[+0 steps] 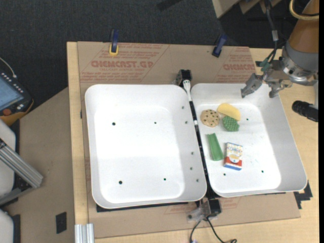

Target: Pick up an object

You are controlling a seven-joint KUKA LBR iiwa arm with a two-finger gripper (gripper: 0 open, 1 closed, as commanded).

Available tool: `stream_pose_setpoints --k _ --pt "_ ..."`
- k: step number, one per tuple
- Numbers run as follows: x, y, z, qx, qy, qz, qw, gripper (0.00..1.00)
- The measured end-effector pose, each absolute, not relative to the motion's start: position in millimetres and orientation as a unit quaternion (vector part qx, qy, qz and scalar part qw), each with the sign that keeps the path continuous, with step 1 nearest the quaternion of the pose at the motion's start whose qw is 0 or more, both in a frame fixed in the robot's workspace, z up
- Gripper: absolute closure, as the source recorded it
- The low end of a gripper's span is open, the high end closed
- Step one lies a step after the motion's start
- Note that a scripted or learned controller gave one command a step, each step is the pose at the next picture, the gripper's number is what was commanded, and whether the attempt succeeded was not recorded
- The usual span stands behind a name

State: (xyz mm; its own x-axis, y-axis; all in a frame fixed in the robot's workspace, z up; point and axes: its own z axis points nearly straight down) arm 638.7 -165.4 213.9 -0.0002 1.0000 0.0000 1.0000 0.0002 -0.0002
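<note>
1. The tool (pixel 261 88) hangs at the upper right of the frame, over the far edge of the right bin (pixel 283 151), with its two fingers spread wide and nothing between them.
2. The objects lie in the right bin's left half, below and to the left of the tool and apart from it.
3. Nearest the tool is a yellow piece (pixel 229 110), with a small green textured block (pixel 231 124) touching its lower side.
4. A round brown cookie (pixel 209 118) sits just left of those two.
5. Lower in the frame lie a green bar (pixel 214 147) and, just right of it, a small red, white and blue box (pixel 233 156).
6. The left bin (pixel 96 135) fills the middle of the frame on the counter (pixel 76 85).
</note>
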Motion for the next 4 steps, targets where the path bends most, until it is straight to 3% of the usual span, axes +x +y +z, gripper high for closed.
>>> stream_pose_setpoints --k 1,2,3,4 --pt "646.8 -154.9 164.9 -0.706 -0.708 0.0012 0.002 0.00" --pt "631.0 -108.9 93.3 -0.706 -0.708 0.0016 0.004 0.00" --pt "633.4 -111.9 108.7 -0.707 -0.707 -0.0005 -0.001 1.00" --pt "587.5 -35.8 188.9 -0.705 -0.709 -0.0007 0.001 1.00"
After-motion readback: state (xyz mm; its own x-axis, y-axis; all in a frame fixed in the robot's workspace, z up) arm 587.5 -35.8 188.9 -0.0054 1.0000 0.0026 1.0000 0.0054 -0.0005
